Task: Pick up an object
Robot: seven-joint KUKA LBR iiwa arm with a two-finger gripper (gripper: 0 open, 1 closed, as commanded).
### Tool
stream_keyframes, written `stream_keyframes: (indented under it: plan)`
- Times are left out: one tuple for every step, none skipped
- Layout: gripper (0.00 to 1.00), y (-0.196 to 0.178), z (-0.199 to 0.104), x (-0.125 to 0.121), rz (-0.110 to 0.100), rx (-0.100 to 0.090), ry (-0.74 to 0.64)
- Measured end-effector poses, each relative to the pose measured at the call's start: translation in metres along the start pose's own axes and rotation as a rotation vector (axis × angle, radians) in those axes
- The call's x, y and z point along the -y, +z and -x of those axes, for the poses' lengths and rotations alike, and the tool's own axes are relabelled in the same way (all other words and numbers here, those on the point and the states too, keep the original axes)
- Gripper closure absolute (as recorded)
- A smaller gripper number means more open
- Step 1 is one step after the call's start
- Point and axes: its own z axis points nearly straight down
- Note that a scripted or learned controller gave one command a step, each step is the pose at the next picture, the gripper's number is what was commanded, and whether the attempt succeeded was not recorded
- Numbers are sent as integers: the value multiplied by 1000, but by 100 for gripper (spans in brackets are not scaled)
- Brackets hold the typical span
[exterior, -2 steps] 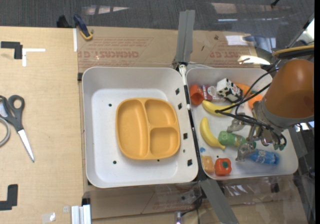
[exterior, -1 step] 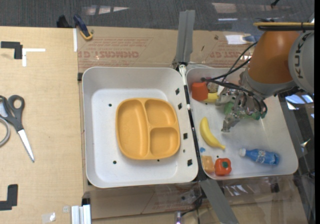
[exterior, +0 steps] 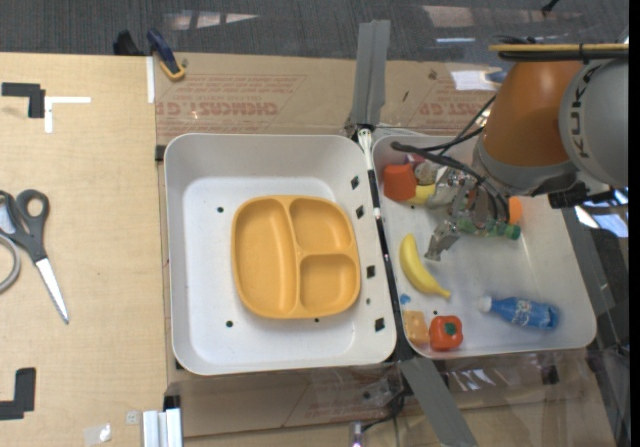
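Just below the end effector (exterior: 452, 227) lies the banana (exterior: 421, 269).

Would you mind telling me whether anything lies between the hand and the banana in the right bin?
Nothing visible does. The hand hangs over bare bin floor just up and right of the banana, with open white floor between them. The red block lies further back, and the blue bottle and tomato lie nearer the front.

right bin (exterior: 560, 335), right of frame: banana (exterior: 422, 269) lying at centre-left, curved; red block (exterior: 399, 182) at upper left; tomato (exterior: 446, 333) at lower left, green top; blue bottle (exterior: 520, 311) on its side at lower right. left bin (exterior: 185, 265): yellow divided plate (exterior: 296, 257), flat, centred.
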Motion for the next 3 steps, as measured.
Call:
stream_keyframes:
  plan:
    - [0, 0, -11, 52, -1, 0, 82]
    - [0, 1, 30, 42, -17, -86, 352]
    - [0, 1, 23, 94, -3, -8, 283]
